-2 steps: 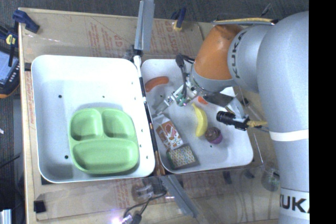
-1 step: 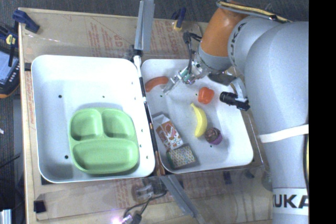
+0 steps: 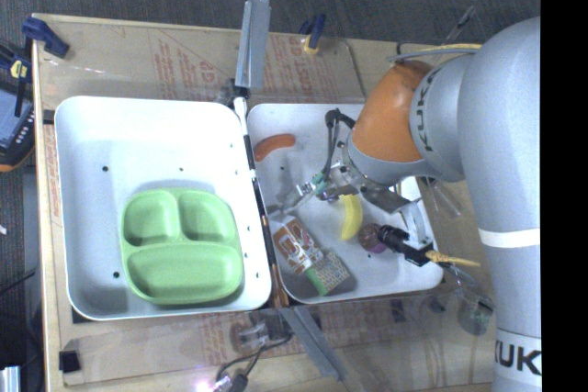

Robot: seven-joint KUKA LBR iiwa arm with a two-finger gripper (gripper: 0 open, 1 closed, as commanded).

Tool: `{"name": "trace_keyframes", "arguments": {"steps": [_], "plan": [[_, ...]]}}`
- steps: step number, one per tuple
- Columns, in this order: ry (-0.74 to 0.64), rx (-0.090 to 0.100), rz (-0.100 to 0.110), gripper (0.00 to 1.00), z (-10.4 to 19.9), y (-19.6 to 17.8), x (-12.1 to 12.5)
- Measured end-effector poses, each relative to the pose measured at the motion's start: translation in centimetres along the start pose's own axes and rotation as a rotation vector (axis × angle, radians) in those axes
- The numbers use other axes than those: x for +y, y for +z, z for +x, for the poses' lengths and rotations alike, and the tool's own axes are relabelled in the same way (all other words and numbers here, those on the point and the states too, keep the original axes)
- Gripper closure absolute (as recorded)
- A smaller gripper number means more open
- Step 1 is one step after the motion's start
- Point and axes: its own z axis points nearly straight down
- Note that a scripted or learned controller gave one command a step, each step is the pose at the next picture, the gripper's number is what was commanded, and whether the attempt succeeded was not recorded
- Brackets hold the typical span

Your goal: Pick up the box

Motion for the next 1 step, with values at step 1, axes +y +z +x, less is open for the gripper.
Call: {"name": "trace_keyframes", "arguments": {"steps": [1], "plan": [[0.126, 0.001, -0.001, 0.00, 1.37, -0.01, 6.47]]}}
